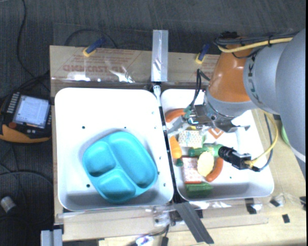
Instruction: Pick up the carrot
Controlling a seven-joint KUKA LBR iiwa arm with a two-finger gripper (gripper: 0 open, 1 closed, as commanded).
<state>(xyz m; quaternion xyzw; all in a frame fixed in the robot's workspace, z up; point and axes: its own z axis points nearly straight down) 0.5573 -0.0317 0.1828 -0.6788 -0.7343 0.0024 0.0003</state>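
The carrot (pixel 175 147) is a short orange piece with a green tip, lying along the left wall of the right bin (pixel 262 186). My gripper (pixel 194 121) hangs under the orange wrist band over the upper middle of that bin, up and to the right of the carrot and apart from it. The arm's body hides much of it. Straight below the gripper lies a pale patterned block (pixel 190 137).
Crowded beside the carrot are an orange-red piece (pixel 173 115) at the bin's top left, a green item (pixel 208 149), a yellow piece (pixel 205 163), a red sausage shape (pixel 214 171), a red-white box (pixel 191 173) and a green block (pixel 198 188). The left bin (pixel 72 106) holds a blue divided tray (pixel 119 165).
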